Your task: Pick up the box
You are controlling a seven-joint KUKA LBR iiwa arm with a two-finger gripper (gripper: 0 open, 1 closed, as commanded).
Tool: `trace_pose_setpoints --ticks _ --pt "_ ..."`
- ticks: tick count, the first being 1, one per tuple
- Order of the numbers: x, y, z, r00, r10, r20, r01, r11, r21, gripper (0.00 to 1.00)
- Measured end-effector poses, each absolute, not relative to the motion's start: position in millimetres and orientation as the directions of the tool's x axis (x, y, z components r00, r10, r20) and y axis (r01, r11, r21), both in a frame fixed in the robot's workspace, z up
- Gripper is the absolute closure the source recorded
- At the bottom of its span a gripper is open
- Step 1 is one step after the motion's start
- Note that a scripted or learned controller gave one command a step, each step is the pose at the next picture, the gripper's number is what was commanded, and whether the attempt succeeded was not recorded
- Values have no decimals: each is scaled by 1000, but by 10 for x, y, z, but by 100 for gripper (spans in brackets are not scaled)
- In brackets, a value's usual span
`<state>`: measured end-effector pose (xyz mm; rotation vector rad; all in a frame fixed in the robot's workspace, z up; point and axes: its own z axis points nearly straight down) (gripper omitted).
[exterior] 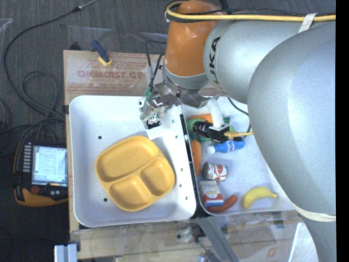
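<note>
Tool (pixel 151 112) over left bin (pixel 87 201) by the divider, above yellow tray (pixel 134 172), opening impossible to tell

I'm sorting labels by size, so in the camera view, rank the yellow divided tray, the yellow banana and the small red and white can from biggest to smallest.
1. Yellow divided plastic tray, by far the largest.
2. Yellow banana.
3. Small red and white can, only slightly smaller than the banana.

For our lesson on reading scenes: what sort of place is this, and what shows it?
Probably a robotics lab: a KUKA arm over two white bins of toy food, cables on the carpet, and a handheld controller.
</note>
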<state>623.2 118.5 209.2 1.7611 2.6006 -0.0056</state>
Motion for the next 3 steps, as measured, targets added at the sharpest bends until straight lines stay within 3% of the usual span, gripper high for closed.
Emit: trace_pose_setpoints --ticks 1,2,3 --pt "5743 760 2130 -428 904 0 904 428 -3 100" --pt "4964 470 2150 -493 870 1 870 493 10 100" --pt "5123 588 2316 -467 884 3 884 467 -2 100"
